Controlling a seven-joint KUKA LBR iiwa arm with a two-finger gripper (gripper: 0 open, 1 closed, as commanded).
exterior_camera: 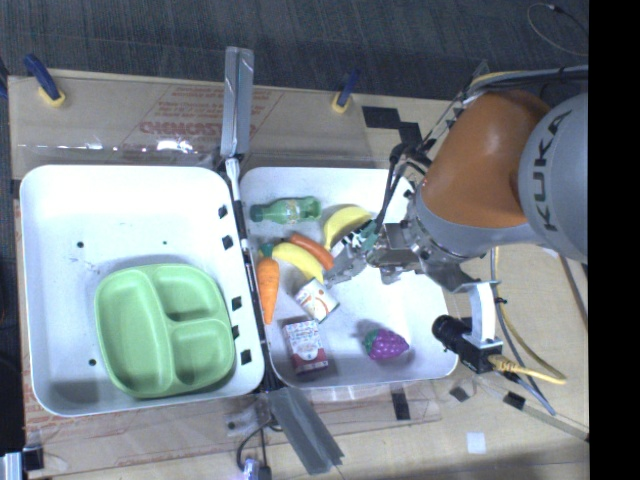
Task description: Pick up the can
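The can (315, 299) lies tilted mid-bin in the right bin (420, 363); the gripper (345, 260) is just above it. You cannot tell its grip state. Beside the can: carrot (268, 286), bananas (300, 256), red carton (305, 344), grapes (386, 344). Left bin (60, 208) holds a green tray (165, 326).

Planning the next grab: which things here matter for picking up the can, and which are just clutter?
Job:
can, tilted, right bin
gripper, just above the can

Lying about:
green bottle
two bananas
carrot
red packet
purple grapes
green tray, left bin
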